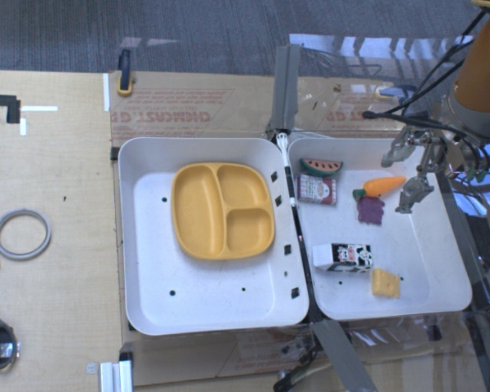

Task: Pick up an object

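The landmark here is the carrot (384, 185), a toy one lying in the right bin (441, 296) near its far wall.

Far to the carrot's left, in the left bin (147, 292), sits a yellow divided plate (223, 211); it is well apart from the arm and plays no part in any trouble.

Closer in, left of the carrot, a watermelon slice (321, 167) touches the top of a small red-and-white carton (317, 189). Just below and left of the carrot lies a purple grape bunch (370, 209), close enough that I cannot tell whether the two touch. Well below the carrot, toward the near wall, lie a black-and-white milk carton (343, 257) and, right of it, a yellow cheese wedge (385, 284).

Just right of the carrot hangs the gripper (412, 175), its two fingers spread apart with nothing between them, one fingertip near the carrot's orange end.

The likely target is the carrot, and the risks follow from that. The carrot is rounded and tapered, so a close across its narrow end may squeeze it out sideways. The finger nearest the carrot could land on it instead of beside it and push it into the grapes. A wide descent might catch both the carrot and the grapes, giving a loose double grasp. The bin wall behind the carrot also leaves little room.
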Robot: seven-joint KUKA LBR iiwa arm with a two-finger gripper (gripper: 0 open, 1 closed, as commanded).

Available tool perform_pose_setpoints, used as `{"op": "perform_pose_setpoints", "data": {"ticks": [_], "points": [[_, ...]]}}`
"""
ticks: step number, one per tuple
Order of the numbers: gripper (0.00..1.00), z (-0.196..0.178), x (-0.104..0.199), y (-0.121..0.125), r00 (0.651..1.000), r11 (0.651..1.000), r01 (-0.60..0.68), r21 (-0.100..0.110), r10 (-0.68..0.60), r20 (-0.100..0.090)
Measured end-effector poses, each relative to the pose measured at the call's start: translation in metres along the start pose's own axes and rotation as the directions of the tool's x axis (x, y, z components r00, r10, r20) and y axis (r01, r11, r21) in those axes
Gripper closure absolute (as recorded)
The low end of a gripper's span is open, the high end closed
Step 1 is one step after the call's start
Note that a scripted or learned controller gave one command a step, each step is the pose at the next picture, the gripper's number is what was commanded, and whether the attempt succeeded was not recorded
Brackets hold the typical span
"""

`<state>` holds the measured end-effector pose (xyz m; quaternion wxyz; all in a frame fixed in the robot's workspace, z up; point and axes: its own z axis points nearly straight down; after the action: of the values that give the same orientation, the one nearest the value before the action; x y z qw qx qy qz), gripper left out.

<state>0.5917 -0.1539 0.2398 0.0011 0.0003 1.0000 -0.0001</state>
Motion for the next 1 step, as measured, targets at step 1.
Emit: {"op": "perform_pose_setpoints", "data": {"ticks": [1], "points": [[0.00,0.1132,-0.0155,0.0026,0.820,0.820,-0.573,0.001,0.573,0.000]]}}
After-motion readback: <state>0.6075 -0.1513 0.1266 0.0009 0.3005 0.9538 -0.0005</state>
